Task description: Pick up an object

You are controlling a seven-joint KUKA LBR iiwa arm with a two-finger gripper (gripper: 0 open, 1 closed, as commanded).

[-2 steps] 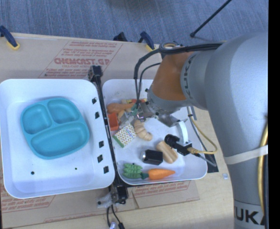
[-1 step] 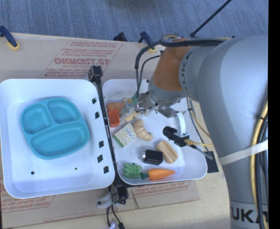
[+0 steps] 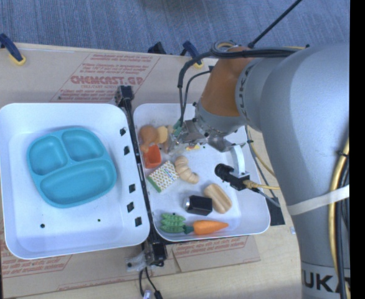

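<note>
Robotics lab: clamped bench [image 3: 39, 67], 2 bins [image 3: 8, 167], cables.

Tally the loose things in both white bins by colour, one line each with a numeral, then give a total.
Blue: 1, the divided plate
Orange: 2, the carrot and the cup
Tan: 3, the bread roll, the croissant, the pastry
Green: 1, the leafy vegetable
Black: 1, the block
Patterned: 1, the sponge
Total: 9

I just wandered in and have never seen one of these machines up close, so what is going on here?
A grey robot arm reaches from the right over the right bin, which holds toy food: a carrot, a croissant, a bread roll and a black block. Its gripper hangs low near the bin's upper left items, trying to pick one up. The left bin holds a blue divided tray.
</note>
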